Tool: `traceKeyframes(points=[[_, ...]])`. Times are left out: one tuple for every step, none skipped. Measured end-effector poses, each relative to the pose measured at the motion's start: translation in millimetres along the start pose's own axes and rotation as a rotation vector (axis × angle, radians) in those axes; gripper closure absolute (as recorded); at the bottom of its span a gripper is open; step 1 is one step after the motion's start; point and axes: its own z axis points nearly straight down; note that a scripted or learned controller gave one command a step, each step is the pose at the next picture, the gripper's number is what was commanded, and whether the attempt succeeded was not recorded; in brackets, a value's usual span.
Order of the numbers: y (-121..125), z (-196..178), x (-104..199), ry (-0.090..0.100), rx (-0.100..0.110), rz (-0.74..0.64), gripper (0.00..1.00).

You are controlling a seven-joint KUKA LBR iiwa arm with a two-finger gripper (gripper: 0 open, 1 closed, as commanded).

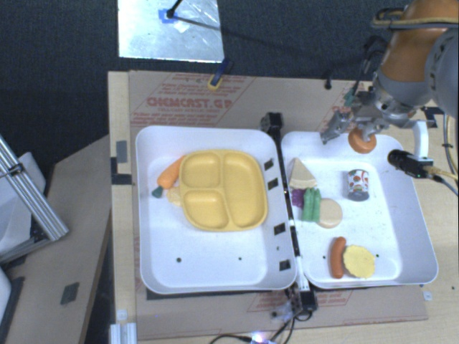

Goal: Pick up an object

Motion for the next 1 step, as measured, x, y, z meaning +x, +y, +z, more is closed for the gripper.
traceKeyframes(points=[[2.4,-8.2,0.1,-0.001,-0.013,-0.002,0.00]])
